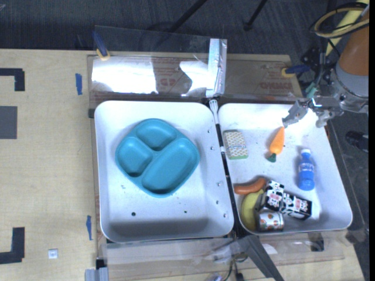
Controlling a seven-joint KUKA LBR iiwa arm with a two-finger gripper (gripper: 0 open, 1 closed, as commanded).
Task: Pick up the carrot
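Carrot lies in right bin, upper middle, tilted, between sponge and blue bottle. Gripper hovers just above and right of it, fingers spread wide, holding nothing, apart from carrot.

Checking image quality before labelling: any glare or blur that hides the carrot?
Camera view: strong glare on the clear panel behind the bins; the carrot is evenly lit and sharp enough, in the right bin; the gripper above it looks slightly soft.
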